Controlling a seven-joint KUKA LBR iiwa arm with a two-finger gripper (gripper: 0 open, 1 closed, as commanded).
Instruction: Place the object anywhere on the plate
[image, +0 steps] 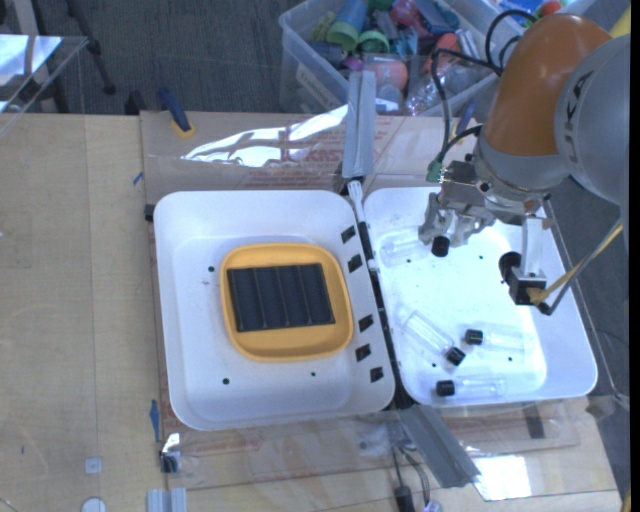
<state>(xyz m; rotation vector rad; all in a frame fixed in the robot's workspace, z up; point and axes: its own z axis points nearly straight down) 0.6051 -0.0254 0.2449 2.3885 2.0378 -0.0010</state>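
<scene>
Arm was parked over the right bin, nothing on the plate yet

The gripper (470, 225) hung above the back of the right bin (570, 375), and honestly I couldn't tell how its jaws stood from this angle. The objects looked like clear tubes with black caps (456, 355), lying loose near the front of that bin, well apart from the yellow plate (288, 345) in the left bin (190, 300). My guess at the risk: see-through, round and slick, so a tube could've rolled or squirted out of a pinch, or dropped crossing the divider (368, 290) between bins.
</scene>
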